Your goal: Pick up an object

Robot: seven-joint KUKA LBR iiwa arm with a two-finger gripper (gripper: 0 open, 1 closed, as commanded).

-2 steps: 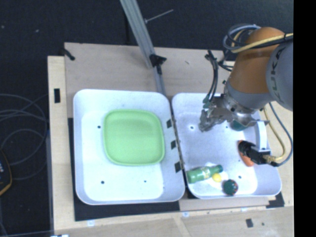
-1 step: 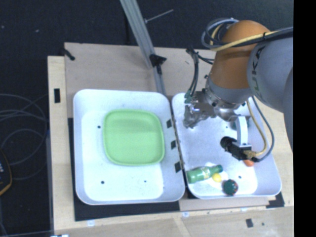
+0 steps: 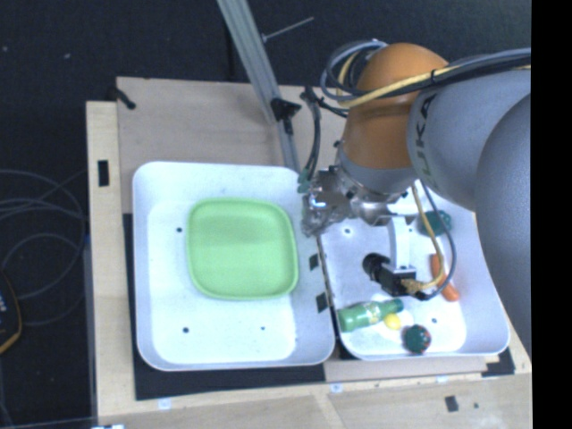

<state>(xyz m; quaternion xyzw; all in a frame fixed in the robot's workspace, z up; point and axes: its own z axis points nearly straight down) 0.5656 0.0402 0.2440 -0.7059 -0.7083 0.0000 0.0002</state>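
A dark floor (image 3: 54,34) surrounds a pale wooden worktop (image 3: 192,119), with loose black cables (image 3: 40,213) trailing at the left. A grey metal rail (image 3: 246,34) slants down from the top towards the bins. Two shallow white bins sit side by side on the worktop. The left bin (image 3: 161,329) holds a square light-green plate (image 3: 241,247). The right bin (image 3: 487,329) holds a green bottle (image 3: 368,314) lying on its side near the front edge, a small yellow piece (image 3: 392,323) touching it, a dark green ball (image 3: 416,337) just beside that, and an orange piece (image 3: 450,291) further right. The grey arm (image 3: 474,114) reaches in from the right, its gripper (image 3: 320,211) over the wall between the bins, apart from the objects; whether it is open or closed cannot be told.
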